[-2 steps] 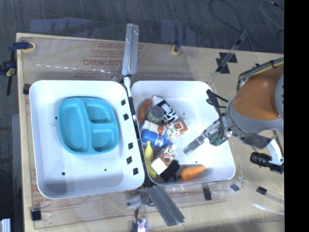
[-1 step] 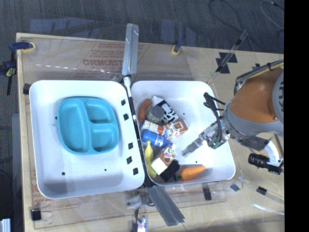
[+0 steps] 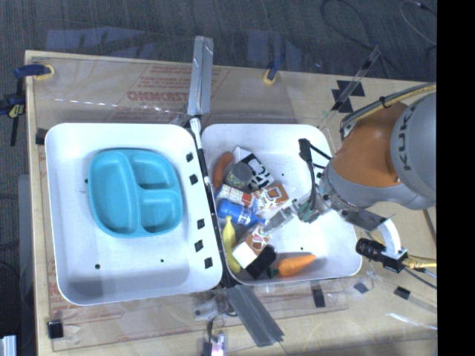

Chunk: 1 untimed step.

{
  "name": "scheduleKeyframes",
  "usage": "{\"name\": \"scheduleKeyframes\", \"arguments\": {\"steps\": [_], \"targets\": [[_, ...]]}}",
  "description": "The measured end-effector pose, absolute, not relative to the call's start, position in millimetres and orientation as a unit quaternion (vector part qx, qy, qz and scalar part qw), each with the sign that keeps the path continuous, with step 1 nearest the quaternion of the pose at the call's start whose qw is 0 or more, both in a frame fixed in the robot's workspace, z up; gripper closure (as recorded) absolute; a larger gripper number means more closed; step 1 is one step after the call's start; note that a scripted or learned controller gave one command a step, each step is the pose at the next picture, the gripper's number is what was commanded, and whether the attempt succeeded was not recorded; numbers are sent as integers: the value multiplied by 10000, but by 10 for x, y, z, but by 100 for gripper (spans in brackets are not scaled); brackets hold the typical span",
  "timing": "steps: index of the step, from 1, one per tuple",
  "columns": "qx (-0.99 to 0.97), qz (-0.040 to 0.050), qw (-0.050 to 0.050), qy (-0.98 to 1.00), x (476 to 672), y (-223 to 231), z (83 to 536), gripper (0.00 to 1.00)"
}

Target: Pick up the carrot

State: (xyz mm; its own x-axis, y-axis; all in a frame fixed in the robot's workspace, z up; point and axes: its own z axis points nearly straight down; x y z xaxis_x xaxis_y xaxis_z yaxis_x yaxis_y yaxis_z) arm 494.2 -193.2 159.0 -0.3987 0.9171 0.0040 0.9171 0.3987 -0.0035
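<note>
The carrot [image 3: 296, 264] lies at the right bin's [image 3: 282, 136] six o'clock edge, touching a black block [image 3: 260, 262]; the pincer [image 3: 286, 217] hangs over the clutter at the carrot's twelve o'clock, its gap impossible to judge; a descent here risks snagging packets [image 3: 261, 199]; the fingertips blur into wrappers.
</note>
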Motion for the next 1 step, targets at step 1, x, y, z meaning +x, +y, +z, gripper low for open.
{"name": "scheduleKeyframes", "arguments": {"steps": [1], "targets": [[-5483, 4, 26, -8363, 4942, -1932, 1590, 0]]}}
